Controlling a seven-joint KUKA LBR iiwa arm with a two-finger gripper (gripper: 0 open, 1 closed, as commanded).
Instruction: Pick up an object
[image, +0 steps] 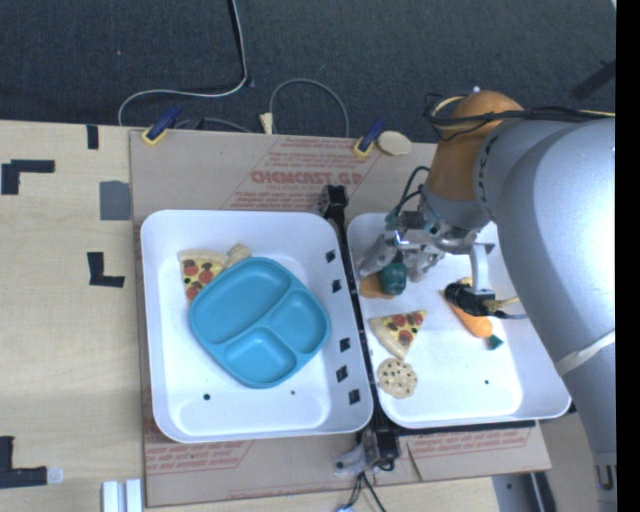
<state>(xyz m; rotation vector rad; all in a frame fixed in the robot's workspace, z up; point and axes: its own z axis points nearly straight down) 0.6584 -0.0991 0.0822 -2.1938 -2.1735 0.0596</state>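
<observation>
Teal object (393, 277) in the right bin (500, 400), near its left wall, sits between the spread pincer (400, 262) fingers, seemingly touched, not lifted.

Small dark-teal rounded toy (393, 277), prob. plastic, upper-left part of right white bin (500, 395), near its left wall. Sits just above pizza-slice toy (399, 328), touching tan flat piece (372, 287) on its left. Exact shape & pose unclear.

Grey arm lowered, tool (403, 258) pointing downward
</observation>
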